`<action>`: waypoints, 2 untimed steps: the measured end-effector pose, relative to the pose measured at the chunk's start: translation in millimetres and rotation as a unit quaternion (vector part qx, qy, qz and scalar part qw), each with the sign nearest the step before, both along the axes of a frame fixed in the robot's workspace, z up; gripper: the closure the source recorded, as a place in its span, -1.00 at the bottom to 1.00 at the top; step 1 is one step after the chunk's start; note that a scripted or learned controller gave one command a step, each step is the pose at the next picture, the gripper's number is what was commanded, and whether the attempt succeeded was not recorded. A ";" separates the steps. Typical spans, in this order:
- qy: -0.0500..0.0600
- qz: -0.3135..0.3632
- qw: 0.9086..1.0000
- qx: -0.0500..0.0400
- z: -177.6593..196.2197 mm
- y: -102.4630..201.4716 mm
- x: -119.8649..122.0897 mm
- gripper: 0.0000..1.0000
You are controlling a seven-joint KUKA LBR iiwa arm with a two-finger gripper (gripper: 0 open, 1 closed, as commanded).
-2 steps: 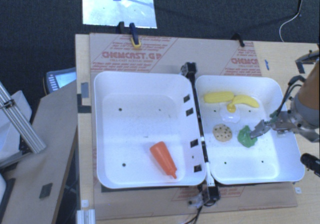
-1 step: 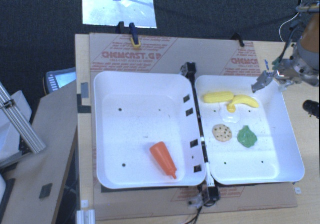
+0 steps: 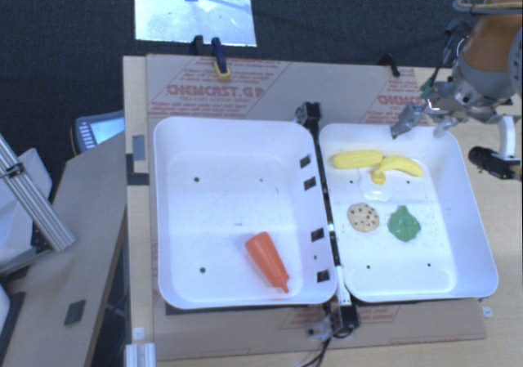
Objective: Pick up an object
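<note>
My pincer: it hangs above the far edge of the right bin, fingers spread apart with nothing between them.
Right bin: it holds a corn cob and a banana touching end to end near the far wall, a cookie and a green broccoli piece just beside each other toward the middle, and a small pale thing below the banana that I cannot identify.
Left bin: an orange carrot lies near its front right corner, well apart from my pincer.
Tabletop: brown board under both bins.
</note>
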State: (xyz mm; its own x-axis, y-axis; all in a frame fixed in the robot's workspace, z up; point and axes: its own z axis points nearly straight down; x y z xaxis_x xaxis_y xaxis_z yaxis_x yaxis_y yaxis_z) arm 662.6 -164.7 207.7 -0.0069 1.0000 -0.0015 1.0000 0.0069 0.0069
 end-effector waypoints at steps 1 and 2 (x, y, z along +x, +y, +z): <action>0.005 0.000 1.000 0.002 -9.8 52.1 -53.6 -1.00; -0.002 0.002 1.000 0.000 33.2 110.6 9.8 -1.00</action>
State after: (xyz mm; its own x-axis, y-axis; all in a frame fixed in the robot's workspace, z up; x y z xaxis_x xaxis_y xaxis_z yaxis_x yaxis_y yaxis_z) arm 672.4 -54.1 240.9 -0.0109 0.9999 -0.0007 0.9999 0.0109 0.0108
